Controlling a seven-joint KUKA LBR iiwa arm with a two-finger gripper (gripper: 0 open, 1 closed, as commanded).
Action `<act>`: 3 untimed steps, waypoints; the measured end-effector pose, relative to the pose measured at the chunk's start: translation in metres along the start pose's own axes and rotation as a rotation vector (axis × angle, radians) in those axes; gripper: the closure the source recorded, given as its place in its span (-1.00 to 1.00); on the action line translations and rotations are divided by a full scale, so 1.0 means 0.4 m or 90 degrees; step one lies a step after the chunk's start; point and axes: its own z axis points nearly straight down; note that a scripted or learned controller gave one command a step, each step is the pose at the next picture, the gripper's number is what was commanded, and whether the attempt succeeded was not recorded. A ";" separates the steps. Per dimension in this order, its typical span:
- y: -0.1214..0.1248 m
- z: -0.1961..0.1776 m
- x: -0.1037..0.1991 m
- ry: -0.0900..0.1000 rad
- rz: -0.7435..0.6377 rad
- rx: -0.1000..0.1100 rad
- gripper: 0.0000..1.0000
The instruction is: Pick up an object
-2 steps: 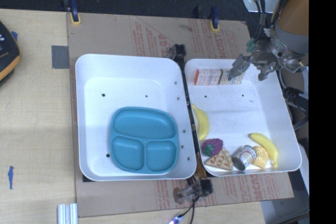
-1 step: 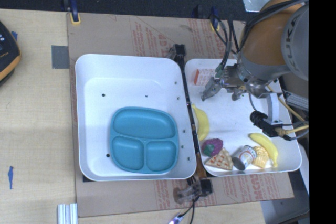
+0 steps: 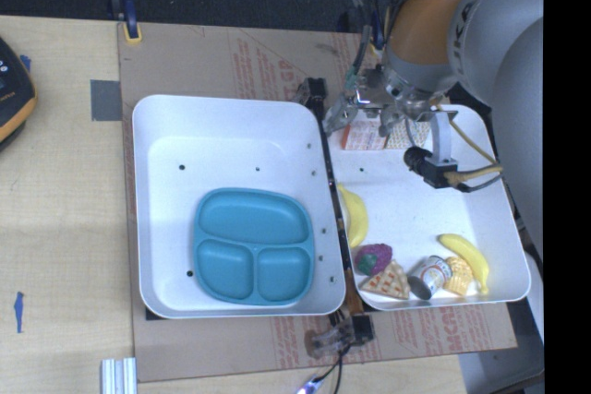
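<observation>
Arm: your gripper (image 3: 383, 111) hangs at the upper middle of the frame, over the far edge of the right bin (image 3: 480, 198), with the grey wrist and orange band bulking above it.
Jaws: you cannot tell from this view whether they are spread or pressed together; nothing is seen pinched between them.
Candidates: your pickable things crowd the lower part of the right bin: a banana (image 3: 354, 215) against the dividing wall, a purple piece (image 3: 375, 256), a waffle-like wedge (image 3: 386, 281), a can (image 3: 428, 277) on its side, and a second banana (image 3: 466, 258) near the lower right.
Under the tool: a flat red-and-white card (image 3: 365, 136) lies just below the gripper; thin and flush to the floor, it would likely slip a pinch.
Left bin: it holds only the blue divided plate (image 3: 252, 244), broad and hard to span.
Risk, clutter: the wedge, can and banana touch, so a descent there may nudge neighbours or catch two.
Risk, wall: the first banana hugs the divider, so a finger may strike the rim.
Risk, cable: the black connector (image 3: 429, 166) and cable dangle beside the tool and could snag.
</observation>
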 end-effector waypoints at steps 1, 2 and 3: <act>0.000 -0.026 -0.002 -0.001 -0.003 0.001 1.00; 0.000 -0.026 -0.002 -0.001 -0.003 0.002 -1.00; 0.036 -0.045 -0.182 -0.001 0.002 -0.001 -1.00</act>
